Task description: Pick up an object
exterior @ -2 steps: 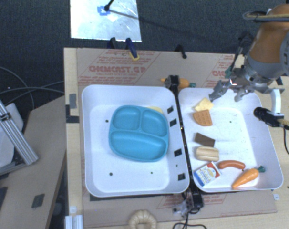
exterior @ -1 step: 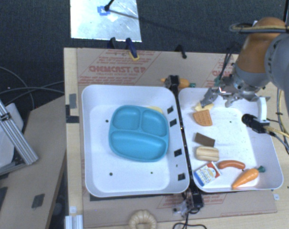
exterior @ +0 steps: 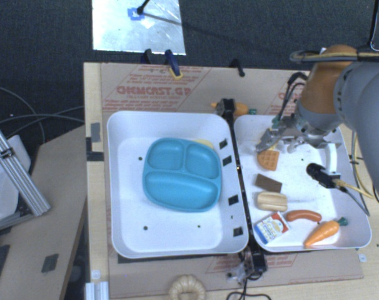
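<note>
Orange waffle [exterior: 269,160] is seen just below the gripper [exterior: 269,140], apparently lined up for a grasp, though whether it is spread cannot be told.

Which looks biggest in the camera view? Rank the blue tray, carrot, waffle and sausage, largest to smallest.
1. blue tray, by far
2. carrot and sausage, too alike to separate
3. waffle, though close to those two

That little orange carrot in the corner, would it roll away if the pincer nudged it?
Probably. The carrot looks round and tapered, so it would likely roll in a curve. Its glossy skin suggests light, stiff plastic, perhaps slippery. The bin wall beside it should stop it.
</note>
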Available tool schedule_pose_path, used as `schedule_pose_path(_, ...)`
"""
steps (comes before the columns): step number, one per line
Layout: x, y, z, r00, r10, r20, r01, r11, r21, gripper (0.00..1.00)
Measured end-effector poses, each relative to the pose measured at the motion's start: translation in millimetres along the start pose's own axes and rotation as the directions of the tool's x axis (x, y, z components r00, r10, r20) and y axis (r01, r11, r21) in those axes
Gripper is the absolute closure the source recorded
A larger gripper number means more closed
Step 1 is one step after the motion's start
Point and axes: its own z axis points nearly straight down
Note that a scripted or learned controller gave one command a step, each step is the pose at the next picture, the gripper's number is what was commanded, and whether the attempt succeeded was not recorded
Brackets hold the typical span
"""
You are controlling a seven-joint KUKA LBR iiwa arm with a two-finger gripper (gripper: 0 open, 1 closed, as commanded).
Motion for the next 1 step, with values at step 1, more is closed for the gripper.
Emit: schedule_pose_path(1, 0.4, 0.7, 11.0, 1.0, 0.0, 0.001, 0.0, 1.0, -0.003, 0.0)
